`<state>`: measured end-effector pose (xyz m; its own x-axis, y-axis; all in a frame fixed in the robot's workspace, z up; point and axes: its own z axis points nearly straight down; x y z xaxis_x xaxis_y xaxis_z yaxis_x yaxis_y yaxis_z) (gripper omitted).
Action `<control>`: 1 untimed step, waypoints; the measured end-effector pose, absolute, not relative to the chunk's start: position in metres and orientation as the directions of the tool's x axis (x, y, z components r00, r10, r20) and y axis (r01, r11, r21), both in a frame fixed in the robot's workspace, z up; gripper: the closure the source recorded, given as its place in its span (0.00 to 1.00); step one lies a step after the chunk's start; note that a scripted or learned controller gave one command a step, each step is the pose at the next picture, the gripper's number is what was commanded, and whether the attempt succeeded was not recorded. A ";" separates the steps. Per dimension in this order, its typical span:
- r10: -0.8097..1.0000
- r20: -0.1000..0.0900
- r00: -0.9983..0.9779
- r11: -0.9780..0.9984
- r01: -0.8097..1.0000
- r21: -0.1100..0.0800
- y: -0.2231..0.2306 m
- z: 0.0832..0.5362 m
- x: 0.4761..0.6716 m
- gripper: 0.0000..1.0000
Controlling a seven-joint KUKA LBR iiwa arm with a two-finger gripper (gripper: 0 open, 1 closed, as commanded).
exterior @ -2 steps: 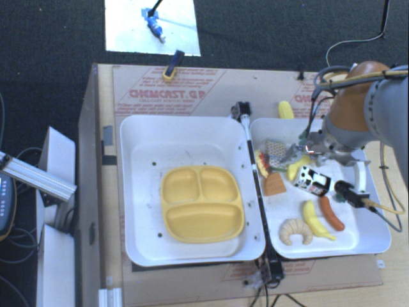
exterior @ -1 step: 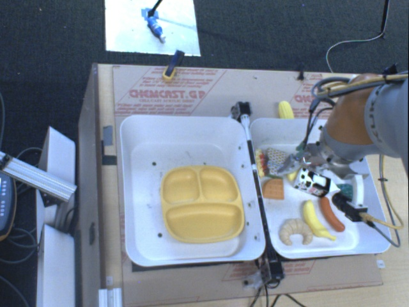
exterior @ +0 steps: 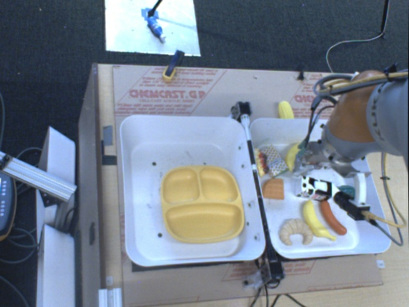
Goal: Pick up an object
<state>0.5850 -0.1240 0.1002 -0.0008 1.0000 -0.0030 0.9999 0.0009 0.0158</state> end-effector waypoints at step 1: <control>1.000 -0.003 -0.001 0.001 1.000 0.015 -0.124 0.100 0.585 0.00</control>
